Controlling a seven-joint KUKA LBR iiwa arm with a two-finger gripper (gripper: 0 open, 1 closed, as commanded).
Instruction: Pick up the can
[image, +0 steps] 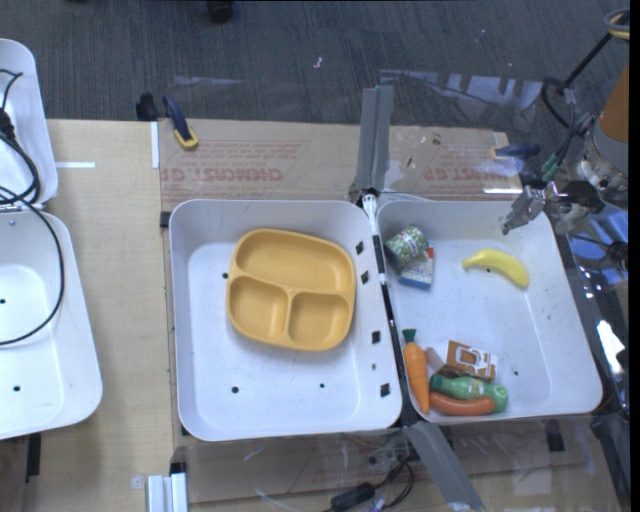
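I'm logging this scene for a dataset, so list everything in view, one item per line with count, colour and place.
left bin: 1, white, centre of bench
right bin: 1, white, beside the left bin
divided plate: 1, yellow, in left bin
can: 1, green-patterned, right bin, far left corner, on its side
small box: 1, blue and red, against the can
banana: 1, yellow, right bin, far side
carrot: 1, orange, right bin, near left
toy food pile: several pieces, green, red, brown, near edge
gripper: 1, dark metal, over right bin's far right corner
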